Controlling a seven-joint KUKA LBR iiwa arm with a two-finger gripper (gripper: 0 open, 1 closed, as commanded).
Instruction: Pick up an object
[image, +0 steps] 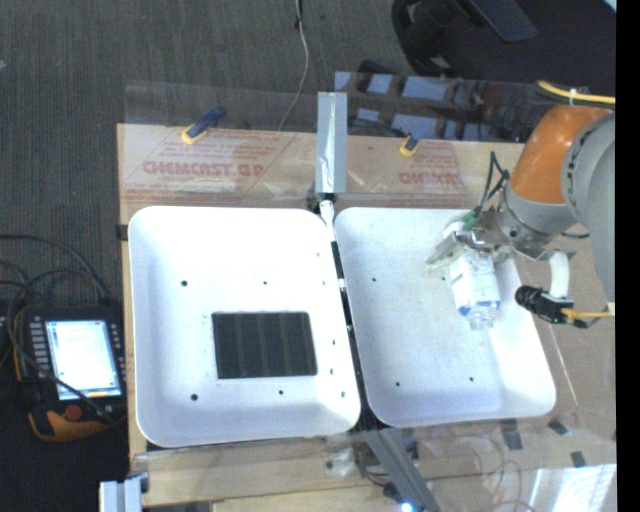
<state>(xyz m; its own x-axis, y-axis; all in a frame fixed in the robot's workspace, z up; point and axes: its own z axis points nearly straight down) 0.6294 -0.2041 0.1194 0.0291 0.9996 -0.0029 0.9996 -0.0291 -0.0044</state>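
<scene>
now a clear crinkled plastic bottle (476, 290) hangs under the claw (468, 240).

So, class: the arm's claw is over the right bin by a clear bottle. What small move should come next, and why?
Probably lower the claw slightly onto the clear bottle, which lies just below it in the right bin, apparently not yet gripped.

The arm (575, 170) is cut off by the right edge of the camera view. The gripper (470, 240) merges with a clear, pale object (476, 290) over the right bin (400, 390); the object's identity cannot be determined. The handheld screen (80, 358) shows text too small to read.
</scene>
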